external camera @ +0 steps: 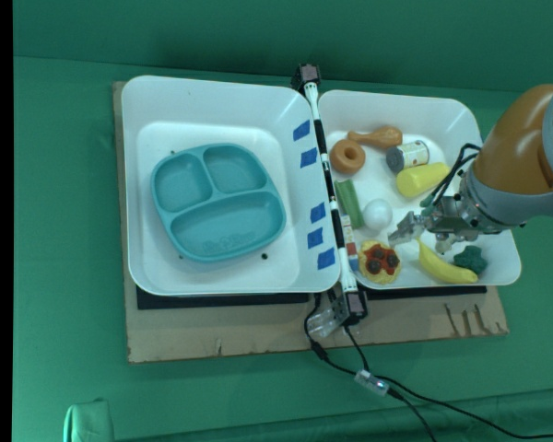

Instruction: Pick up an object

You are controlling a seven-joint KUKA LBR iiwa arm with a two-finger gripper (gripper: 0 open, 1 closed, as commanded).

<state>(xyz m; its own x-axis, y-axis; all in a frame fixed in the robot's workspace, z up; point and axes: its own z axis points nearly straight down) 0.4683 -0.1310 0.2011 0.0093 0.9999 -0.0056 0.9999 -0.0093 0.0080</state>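
Gripper (419,235) low over the right bin (442,109), in its near half, on the end of the grey arm (498,201) coming in from the right. Fingers spread apart, released, with nothing seen between them; below them, bare white bin floor.

Around the gripper, toy food for the picking, all in the right bin:
- White ball (377,214) just to its left, apart from the fingers.
- Banana (442,267) just on the near side, lying flat along the front wall.
- Dark green broccoli (470,259) touching the banana's right end.
- Yellow lump (421,180) just beyond the gripper, partly behind the arm's cable.
- Small can (415,152) on its side further back, next to a dark grey piece (394,159).
- Brown drumstick (378,138) near the back wall, and a doughnut (347,157) just in front of its left end.
- Green stick (348,201) lying along the left wall, beside the white ball.
- Berry tart (380,260) in the near left corner, well clear of the fingers.

In the left bin (166,99), a teal divided plate (217,201), flat, roughly in the middle. Blue tape tabs (308,157) down that bin's right wall. Under both bins, a sheet of cardboard (212,339) on green cloth (64,247). From the front of the seam between the bins, a black cable (387,394) trailing off toward the near right.
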